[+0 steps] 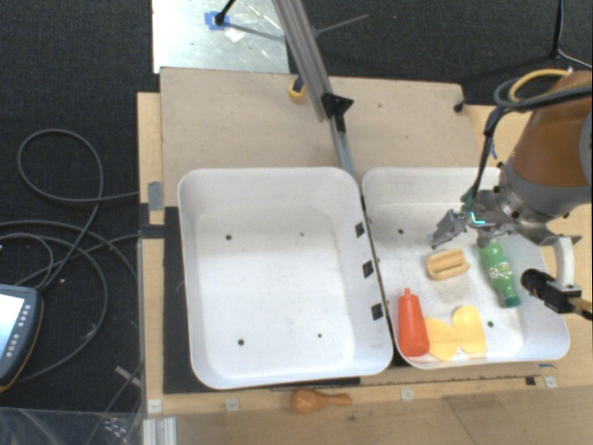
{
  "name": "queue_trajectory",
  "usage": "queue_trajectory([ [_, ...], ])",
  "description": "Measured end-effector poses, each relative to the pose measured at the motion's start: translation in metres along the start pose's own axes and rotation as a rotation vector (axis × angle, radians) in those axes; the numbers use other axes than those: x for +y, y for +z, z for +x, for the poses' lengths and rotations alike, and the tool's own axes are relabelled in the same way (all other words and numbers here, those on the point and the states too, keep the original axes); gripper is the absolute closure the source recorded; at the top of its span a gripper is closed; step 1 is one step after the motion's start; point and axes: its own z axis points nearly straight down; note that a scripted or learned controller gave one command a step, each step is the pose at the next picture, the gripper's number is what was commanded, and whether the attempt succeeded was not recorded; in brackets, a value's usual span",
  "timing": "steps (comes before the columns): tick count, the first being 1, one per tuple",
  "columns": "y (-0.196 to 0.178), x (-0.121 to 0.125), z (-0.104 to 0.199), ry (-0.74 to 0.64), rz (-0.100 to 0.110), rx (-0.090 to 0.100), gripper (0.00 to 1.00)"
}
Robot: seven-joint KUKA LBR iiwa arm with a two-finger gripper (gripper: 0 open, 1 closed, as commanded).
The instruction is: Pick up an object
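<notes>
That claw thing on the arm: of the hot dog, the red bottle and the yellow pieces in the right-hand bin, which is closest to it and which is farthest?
Measured from the gripper in the camera view:
1. Hot dog, just below the gripper in the right bin.
2. Red bottle, farther down by the bin's left wall.
3. Yellow pieces, at the bin's bottom edge, right of the red bottle; only slightly farther than the bottle.

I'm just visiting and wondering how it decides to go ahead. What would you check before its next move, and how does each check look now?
1. Gripper over the right bin: ok.
2. Hot dog just below it, lying apart from other things: ok.
3. Anything held already: cannot tell.
4. Green bottle close beside the arm: not ok, may get bumped.
5. Red bottle and yellow pieces out of the way: ok.
</notes>
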Motion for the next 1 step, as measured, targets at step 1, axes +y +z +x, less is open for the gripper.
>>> queue_trajectory([
  [1,-0.0019,0.0009,-0.0002,0.001,-0.004,-0.001,0.0],
])
